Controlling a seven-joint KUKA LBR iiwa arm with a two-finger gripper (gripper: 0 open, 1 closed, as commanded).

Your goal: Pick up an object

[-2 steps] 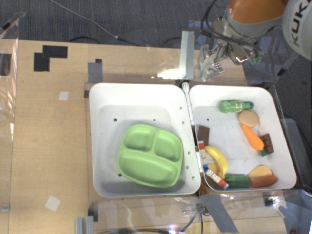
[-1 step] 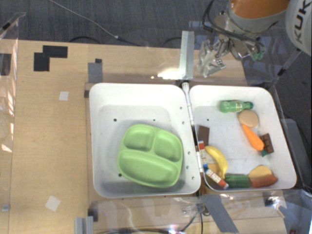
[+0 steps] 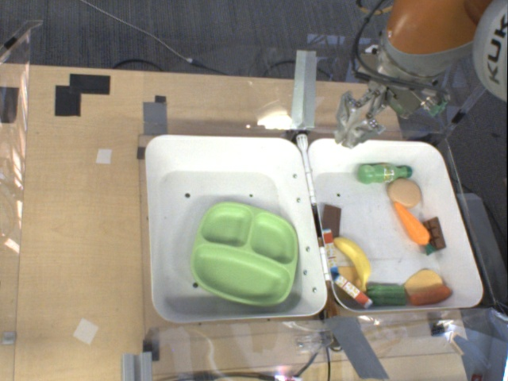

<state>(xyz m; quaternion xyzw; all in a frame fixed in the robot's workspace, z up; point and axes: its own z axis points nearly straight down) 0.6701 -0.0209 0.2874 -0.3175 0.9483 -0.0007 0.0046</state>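
Objects for picking lie in the right bin (image 3: 456, 205) — a green bottle (image 3: 382, 172), carrot (image 3: 411, 223) and banana (image 3: 354, 261) among them — while the gripper (image 3: 355, 125), grasping nothing, hangs over that bin's far left corner, and a green divided plate (image 3: 244, 252) sits in the left bin (image 3: 171, 173).

A pale wooden tabletop (image 3: 79, 236) with black tape patches (image 3: 79, 92) stands on dark grey carpet (image 3: 198, 14), crossed by a thin cable (image 3: 119, 24).
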